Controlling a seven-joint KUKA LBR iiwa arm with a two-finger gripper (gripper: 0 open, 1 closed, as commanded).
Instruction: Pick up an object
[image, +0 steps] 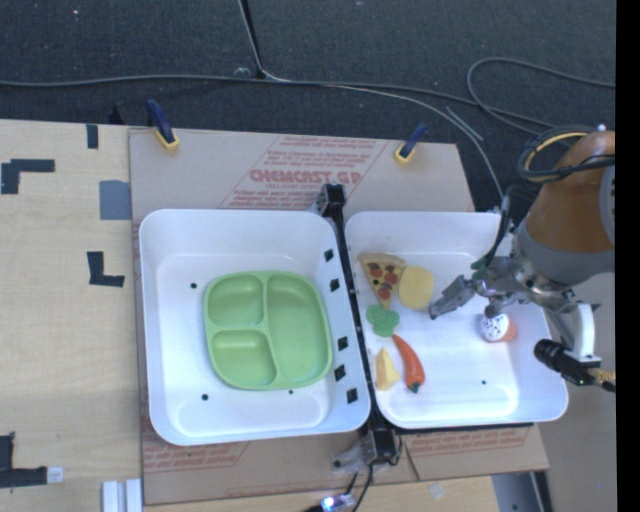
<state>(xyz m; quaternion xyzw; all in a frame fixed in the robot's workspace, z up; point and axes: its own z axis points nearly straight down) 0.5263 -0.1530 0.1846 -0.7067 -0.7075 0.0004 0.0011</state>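
The right bin (450, 398) holds several toy foods: a pizza slice (381, 275), a yellow piece (416, 286), a green broccoli-like piece (382, 320), a red pepper (408, 362) and a small yellow wedge (385, 370). A small white and red object (494, 327) lies toward the bin's right side. My gripper (474, 303) hangs over the right bin, just up and left of the white and red object. It looks open, with one dark finger (450, 297) pointing toward the yellow piece and nothing between the fingers.
The left bin (170, 250) carries a green divided plate (268, 330). A black divider with clips (345, 300) runs between the bins. Cables (480, 120) trail across the dark floor behind the bench. The arm's orange band (575, 200) is above the right bin's right wall.
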